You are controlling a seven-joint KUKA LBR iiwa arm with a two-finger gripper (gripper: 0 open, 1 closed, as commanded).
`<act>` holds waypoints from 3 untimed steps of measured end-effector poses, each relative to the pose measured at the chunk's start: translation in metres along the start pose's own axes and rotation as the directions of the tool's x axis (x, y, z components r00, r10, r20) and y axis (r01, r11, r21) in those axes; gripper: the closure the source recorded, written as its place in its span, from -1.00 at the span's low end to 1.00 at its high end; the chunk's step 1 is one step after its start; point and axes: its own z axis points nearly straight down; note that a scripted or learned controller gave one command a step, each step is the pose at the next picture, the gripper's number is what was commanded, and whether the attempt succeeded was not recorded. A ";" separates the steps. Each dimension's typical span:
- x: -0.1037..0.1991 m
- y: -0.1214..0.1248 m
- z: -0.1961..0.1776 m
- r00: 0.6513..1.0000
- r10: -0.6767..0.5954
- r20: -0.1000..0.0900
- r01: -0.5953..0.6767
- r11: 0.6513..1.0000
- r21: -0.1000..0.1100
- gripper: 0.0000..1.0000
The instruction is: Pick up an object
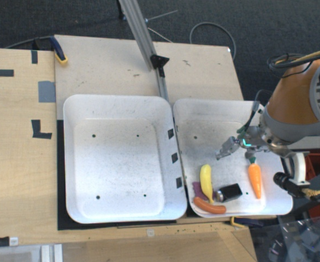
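White plastic forms two shallow bins side by side on the counter (122,70). Left bin (72,146) shows only specks. Right bin (203,113) holds four things near its front edge: a banana (205,182) standing roughly upright, a red sausage (209,207) lying just below the banana, a black block (229,192) just right of the banana, and a carrot (254,180) further right, apart from the block. The grey and orange arm (291,105) reaches in from the right. Its claw (231,148) hangs over the right bin, above and between banana and carrot, with nothing between its fingers; whether they stand apart or together I cannot tell.
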 end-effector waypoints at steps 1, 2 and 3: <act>0.000 0.001 -0.002 1.000 0.000 0.001 0.000 1.000 -0.004 -1.00; 0.006 0.009 0.053 1.000 0.000 0.000 0.000 1.000 0.001 -1.00; 0.006 0.009 0.105 1.000 0.000 0.002 0.000 1.000 -0.004 -1.00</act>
